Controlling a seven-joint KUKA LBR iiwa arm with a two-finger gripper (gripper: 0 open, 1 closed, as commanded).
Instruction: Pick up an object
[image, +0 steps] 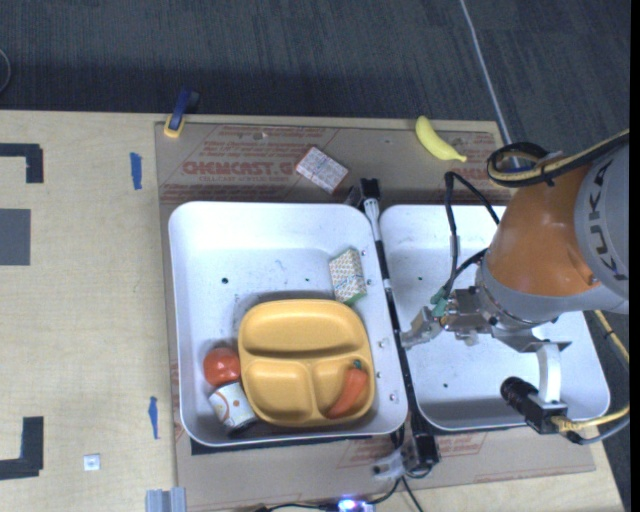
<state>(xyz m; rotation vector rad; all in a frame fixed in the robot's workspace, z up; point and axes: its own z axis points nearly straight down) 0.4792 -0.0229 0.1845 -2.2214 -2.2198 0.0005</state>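
The left bin holds a yellow divided plate with an orange carrot-like toy lying in its front right section. A red tomato-like ball and a small white and orange can lie by the plate's left edge. A pale patterned block leans behind the plate. My gripper hangs over the left side of the right bin, close to the wall between the bins, with the orange and grey wrist behind it. Nothing shows in its grasp.
A yellow banana and a patterned card lie on the cardboard behind the bins. A blue clamp sits at the board's back left corner. Black cables run along the divider and over the right bin.
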